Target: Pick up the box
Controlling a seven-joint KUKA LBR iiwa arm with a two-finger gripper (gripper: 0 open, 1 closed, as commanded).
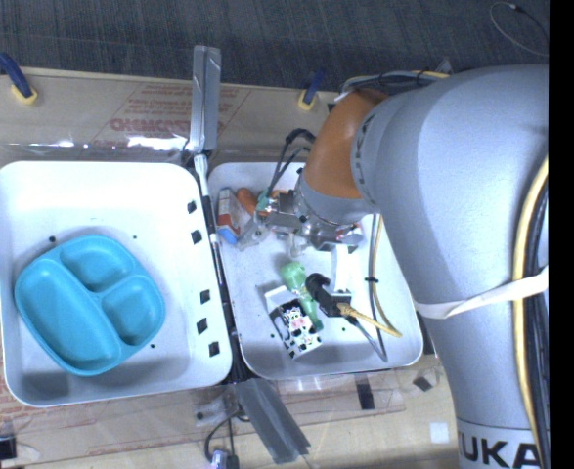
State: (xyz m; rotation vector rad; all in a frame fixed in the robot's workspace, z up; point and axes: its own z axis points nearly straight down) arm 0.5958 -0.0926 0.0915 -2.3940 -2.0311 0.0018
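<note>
While the gripper (288,225) hangs above the right bin (399,345), jaw state unclear to us, we should centre over the box (294,322) before descending.

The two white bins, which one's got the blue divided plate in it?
The left bin, farther from the arm. The blue plate lies in its lower left part. The right bin holds the small box and other clutter under the gripper.
</note>
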